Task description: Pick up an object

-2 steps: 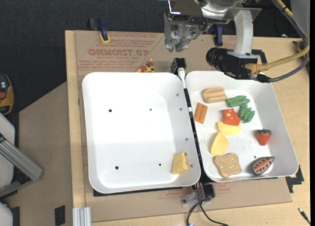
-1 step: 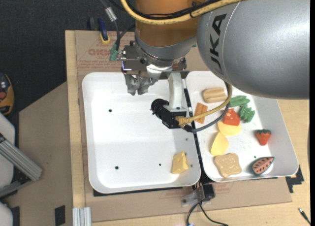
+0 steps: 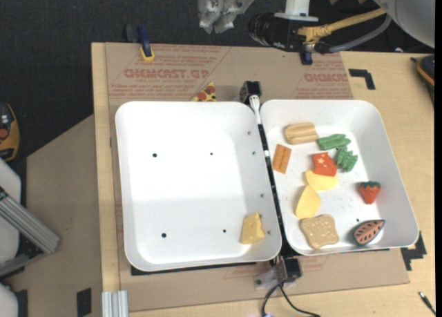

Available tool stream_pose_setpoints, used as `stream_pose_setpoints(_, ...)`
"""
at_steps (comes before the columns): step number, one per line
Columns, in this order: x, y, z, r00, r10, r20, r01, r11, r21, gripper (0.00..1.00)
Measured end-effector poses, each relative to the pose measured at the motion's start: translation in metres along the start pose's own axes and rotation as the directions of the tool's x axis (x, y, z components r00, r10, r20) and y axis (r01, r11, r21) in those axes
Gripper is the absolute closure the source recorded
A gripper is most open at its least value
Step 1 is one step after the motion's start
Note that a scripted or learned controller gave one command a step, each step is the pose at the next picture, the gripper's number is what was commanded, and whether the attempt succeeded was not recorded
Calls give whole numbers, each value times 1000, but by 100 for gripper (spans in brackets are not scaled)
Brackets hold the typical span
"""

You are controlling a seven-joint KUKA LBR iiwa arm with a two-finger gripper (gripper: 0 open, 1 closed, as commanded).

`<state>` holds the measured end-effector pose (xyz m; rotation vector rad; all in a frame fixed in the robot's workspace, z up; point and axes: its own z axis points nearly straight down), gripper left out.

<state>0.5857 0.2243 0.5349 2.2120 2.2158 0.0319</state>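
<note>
My gripper (image 3: 221, 13) hangs high past the far edge of the bench, above the back of the cardboard and clear of both bins. The left bin (image 3: 159, 191) holds one yellow cheese wedge (image 3: 252, 228) in its near right corner. The right bin (image 3: 387, 150) holds several toy foods: a bread roll (image 3: 300, 132), an orange block (image 3: 281, 158), green beans (image 3: 337, 144), a red piece (image 3: 324, 164), yellow slices (image 3: 311, 198), a toast slice (image 3: 318, 231), a strawberry (image 3: 369, 192) and a brown oval piece (image 3: 368, 231).
A small pizza-like toy (image 3: 206, 93) lies on the cardboard behind the left bin. Black clips (image 3: 250, 90) sit at the seam between the bins. A blue-and-yellow clamp (image 3: 145, 45) holds the cardboard's far left corner. Cables and a black fitting (image 3: 276, 29) lie near the gripper.
</note>
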Motion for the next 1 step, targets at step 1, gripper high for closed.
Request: stream_pose_setpoints(1,1,-2,-1,1000,-2,5,2,1000,16,100)
